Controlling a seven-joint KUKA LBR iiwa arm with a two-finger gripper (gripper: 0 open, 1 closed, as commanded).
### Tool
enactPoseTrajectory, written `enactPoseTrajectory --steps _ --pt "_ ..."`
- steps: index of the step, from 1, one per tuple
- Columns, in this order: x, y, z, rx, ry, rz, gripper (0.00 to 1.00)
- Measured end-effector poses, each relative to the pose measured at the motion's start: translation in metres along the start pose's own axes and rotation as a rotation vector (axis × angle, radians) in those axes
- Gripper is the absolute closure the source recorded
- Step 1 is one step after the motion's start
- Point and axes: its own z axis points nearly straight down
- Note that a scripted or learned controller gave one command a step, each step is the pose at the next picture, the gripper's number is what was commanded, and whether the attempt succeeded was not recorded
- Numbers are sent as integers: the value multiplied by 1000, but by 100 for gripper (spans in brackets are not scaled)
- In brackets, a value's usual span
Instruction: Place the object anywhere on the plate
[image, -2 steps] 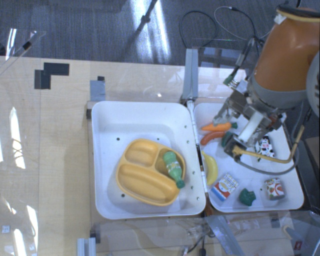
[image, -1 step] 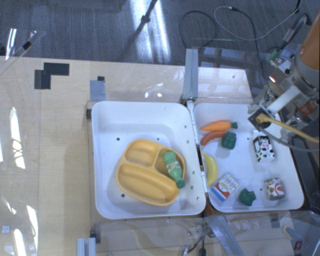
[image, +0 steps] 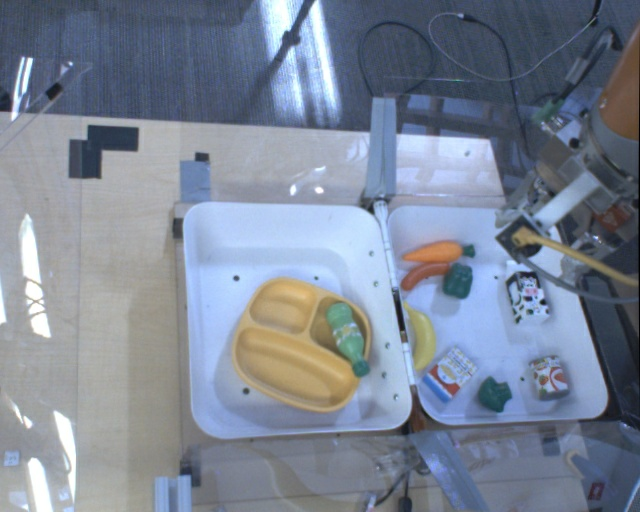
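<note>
One plate (image: 290, 372), one green bottle (image: 347, 335) on it (right compartment)

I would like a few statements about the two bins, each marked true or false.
1. The yellow plate sits in the left bin. True.
2. A green bottle lies on the plate. True.
3. The carrot lies on the plate. False: it lies in the right bin.
4. The right bin holds one thing only. False: it holds several, among them the carrot and a banana.
</note>
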Motion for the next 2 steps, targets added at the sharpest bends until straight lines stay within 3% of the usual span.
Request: enactPoseTrajectory --steps 1,2 --pt "14 -20 1 1 -2 -102 0" --pt "-41 44 0 0 -1 226 0"
